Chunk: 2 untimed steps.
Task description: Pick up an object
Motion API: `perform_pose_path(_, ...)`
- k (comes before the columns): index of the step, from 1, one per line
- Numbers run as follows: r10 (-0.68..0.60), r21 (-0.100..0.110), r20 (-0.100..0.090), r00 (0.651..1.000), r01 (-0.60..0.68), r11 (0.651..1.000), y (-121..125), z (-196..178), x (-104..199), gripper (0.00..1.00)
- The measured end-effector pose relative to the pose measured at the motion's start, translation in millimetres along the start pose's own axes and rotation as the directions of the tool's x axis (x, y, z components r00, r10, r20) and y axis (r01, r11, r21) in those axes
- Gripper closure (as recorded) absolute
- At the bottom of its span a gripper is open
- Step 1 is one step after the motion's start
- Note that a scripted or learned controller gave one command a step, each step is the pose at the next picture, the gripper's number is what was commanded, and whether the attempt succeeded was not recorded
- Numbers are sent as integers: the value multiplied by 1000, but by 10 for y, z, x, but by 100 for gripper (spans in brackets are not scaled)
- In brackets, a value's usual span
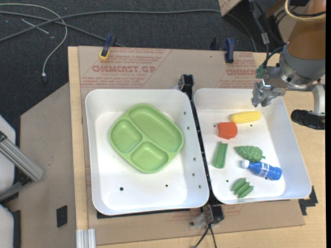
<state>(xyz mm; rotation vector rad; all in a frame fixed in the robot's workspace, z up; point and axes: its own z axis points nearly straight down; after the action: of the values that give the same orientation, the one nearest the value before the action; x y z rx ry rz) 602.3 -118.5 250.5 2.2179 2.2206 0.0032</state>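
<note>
The right bin (289, 138) holds a yellow corn cob (245, 117), a red-orange tomato-like piece (227, 130), a green cucumber stick (220, 155), a knobbly green vegetable (250, 152), a blue bottle with a white cap (262, 170) and green pea pods (241, 187). My gripper (262, 98) hangs over the bin's far right corner, just above and right of the corn cob. Nothing shows between its fingers.
The left bin (103, 190) bears a green three-compartment plate (146, 137). Blue clamps (107, 45) (229, 49) grip the cardboard base's far edge. A black clip (185, 81) sits where the bins meet. The arm's orange band (309, 25) is at the upper right.
</note>
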Motion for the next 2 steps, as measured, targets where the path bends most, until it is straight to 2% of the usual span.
perform_pose_path(1, -2, 6, -3, 1000, 2, 1000, -187, -45, 441, 100)
perform_pose_path(2, -5, 9, -4, 1000, 5, 1000, -395, 115, 1003, 100)
